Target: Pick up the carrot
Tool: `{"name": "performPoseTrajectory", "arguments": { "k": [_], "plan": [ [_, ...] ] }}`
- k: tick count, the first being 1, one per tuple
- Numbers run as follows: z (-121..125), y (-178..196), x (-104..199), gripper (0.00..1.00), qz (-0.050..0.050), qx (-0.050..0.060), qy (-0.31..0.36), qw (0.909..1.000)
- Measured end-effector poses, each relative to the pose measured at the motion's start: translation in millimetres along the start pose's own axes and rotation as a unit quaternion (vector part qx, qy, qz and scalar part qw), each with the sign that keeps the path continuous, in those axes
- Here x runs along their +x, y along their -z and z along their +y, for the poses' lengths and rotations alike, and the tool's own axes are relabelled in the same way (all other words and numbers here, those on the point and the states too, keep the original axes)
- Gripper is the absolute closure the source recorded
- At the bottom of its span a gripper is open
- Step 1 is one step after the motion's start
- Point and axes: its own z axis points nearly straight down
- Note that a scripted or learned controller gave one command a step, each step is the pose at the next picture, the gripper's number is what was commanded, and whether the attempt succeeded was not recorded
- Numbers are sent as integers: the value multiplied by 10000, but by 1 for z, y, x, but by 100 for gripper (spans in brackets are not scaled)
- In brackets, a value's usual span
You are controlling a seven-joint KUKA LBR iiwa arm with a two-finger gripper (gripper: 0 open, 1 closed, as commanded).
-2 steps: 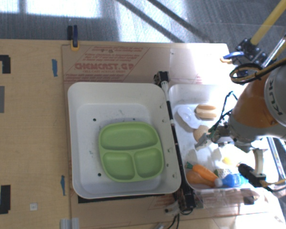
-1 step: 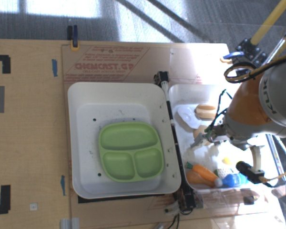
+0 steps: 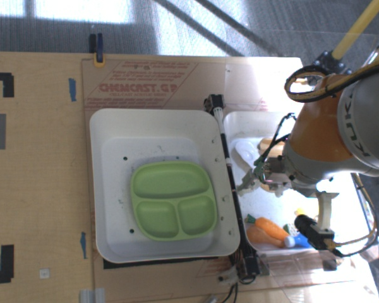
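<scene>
Because the carrot (image 3: 269,230) lies closest to you, begin there. It rests on the floor of the right-hand bin (image 3: 240,124), close to this bin's near edge and toward its near left corner, beside the wall it shares with the other bin. Its long axis runs roughly along that near edge, with a small slant, so the end toward the shared wall sits a little farther from the edge. A small blue and white thing (image 3: 291,240) touches, or almost touches, its other end; I cannot tell which.

The hand (image 3: 256,180) is next, farther into the same bin, over the middle of the strip beside the shared wall. From the hand, the carrot lies toward the near edge and a little away from the shared wall. The two are apart, with bare bin floor between them. How far the hand is open I cannot tell from this view, and nothing is seen in its hold.

In my judgement the coming move must carry the hand toward the near edge, and the hand should close across the carrot's short width, not along its length.

Beyond the hand, a white thing (image 3: 245,150) and a pale yellowish one (image 3: 270,146) lie toward the far edge. In the left-hand bin (image 3: 107,188), a green divided plate (image 3: 174,201) is well apart from the carrot.
</scene>
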Motion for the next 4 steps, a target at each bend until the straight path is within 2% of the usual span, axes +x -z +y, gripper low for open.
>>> {"name": "performPoseTrajectory", "arguments": {
  "k": [1, 2, 3, 4],
  "plan": [
    [-1, -4, -81, 0, -26, 52, 1038, 9946],
    [2, -90, -85, 0, -30, -5, 1714, 9852],
    [17, -97, -85, 0, -25, 9, 1270, 9919],
    [0, 1, -13, 0, -4, -8, 1236, 9923]
  ]
}}
